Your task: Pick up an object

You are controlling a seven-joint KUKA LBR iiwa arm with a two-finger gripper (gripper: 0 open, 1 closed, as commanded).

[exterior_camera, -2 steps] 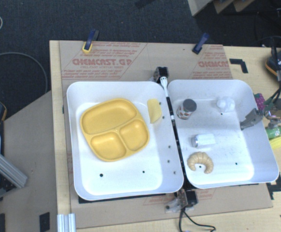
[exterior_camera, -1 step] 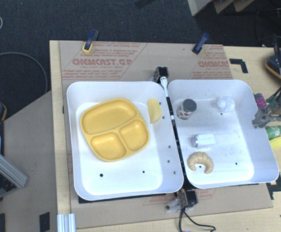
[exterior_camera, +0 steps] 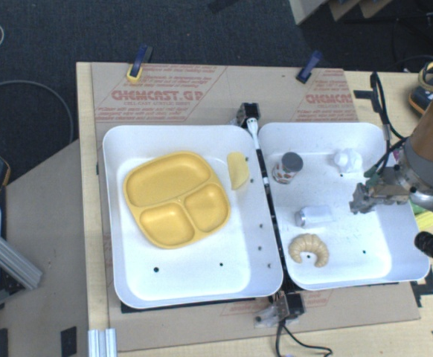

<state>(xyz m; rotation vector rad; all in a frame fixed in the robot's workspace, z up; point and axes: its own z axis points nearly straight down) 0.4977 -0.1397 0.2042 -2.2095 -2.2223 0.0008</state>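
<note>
The gripper [exterior_camera: 365, 198] hangs low over the right bin [exterior_camera: 373, 262], near its right wall, and from where I stand the fingers are a dark, blurred knot. I cannot tell whether they are apart or together, and I see nothing between them.

Nearest to them, off toward the middle of the bin and a little toward the front edge, lies a small silvery block [exterior_camera: 315, 216]. Its long axis runs roughly left to right, so it points more or less straight at the fingers. It sits near them but clearly apart. That looks the likeliest thing to go for: the move would be a short slide toward the bin's centre, and closing across its short side seems the easier grip.

Just in front of the block, further from the fingers, lies a tan croissant-shaped toy [exterior_camera: 310, 248], its curve opening toward the front. Behind the fingers' line, toward the far rim, sits a small white lumpy piece [exterior_camera: 344, 160], about as near as the block. Beyond it, near the divide between bins, stands a little can with a dark lid [exterior_camera: 287, 166].

Well apart, in the left bin [exterior_camera: 194, 281], rests a yellow divided tray [exterior_camera: 175, 207] with a pale yellow wedge [exterior_camera: 238, 171] just beside it.

The grey arm [exterior_camera: 427, 151] is cut off at the right.
</note>
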